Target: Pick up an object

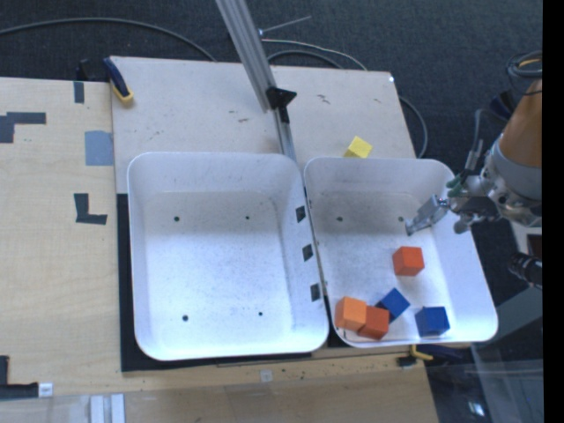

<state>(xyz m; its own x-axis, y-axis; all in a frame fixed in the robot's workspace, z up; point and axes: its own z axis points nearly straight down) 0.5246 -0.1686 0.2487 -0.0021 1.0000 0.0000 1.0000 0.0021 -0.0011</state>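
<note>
Blocks, five of them, lie in the right bin (379, 167), all toward its near end, and a sixth sits outside it. The surface (53, 263) is pale wood with a lighter board under the bins, and dark tape marks and a grey patch (99, 147) show on its left part. The left bin (141, 236) is the larger-looking of the two and touches the right bin along their shared wall. A long metal rail (240, 33) slants down from the top edge and ends at the far end of that wall. The arm (522, 152) reaches in from the right, over the right bin's right rim. Its end effector (435, 227) hangs above the middle of the right bin with its fingers spread and nothing between them; it is apart from every block. The red block (407, 260) lies alone just below the end effector. At the near wall, the orange block (352, 310) touches a second red block (374, 322), and a tilted blue block (393, 303) is just beside that pair. A square blue block (432, 321) lies near the right corner, apart from the rest. The yellow block (359, 147) rests on the surface just beyond the right bin's far rim. A blue and yellow tool (117, 79) lies at the board's far left corner.
</note>
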